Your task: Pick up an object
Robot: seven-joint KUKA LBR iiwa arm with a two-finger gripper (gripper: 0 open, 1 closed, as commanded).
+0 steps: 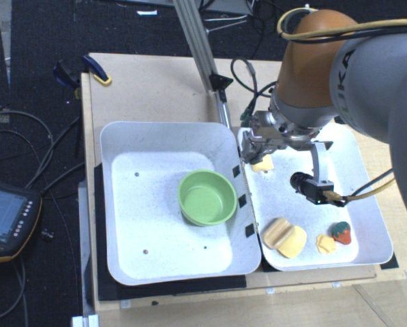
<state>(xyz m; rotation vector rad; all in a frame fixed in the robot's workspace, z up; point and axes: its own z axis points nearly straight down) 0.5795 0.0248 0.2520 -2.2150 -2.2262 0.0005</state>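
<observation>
My gripper [256,145] hangs over the far left corner of the right bin [367,182], close to the wall shared with the left bin. A small pale yellow piece [263,163] shows just under the gripper's lower edge, and I cannot tell whether it is held or lying on the bin floor. A green bowl [206,197] stands upright in the left bin [142,182], right of its middle.
Along the right bin's near edge lie a tan and yellow bread-like item [285,238], a small yellow chunk [325,244] and a red strawberry-like toy [341,233]. A black part with a cable [309,185] hangs from the arm above the bin's middle. A metal post [202,53] slants up behind the bins.
</observation>
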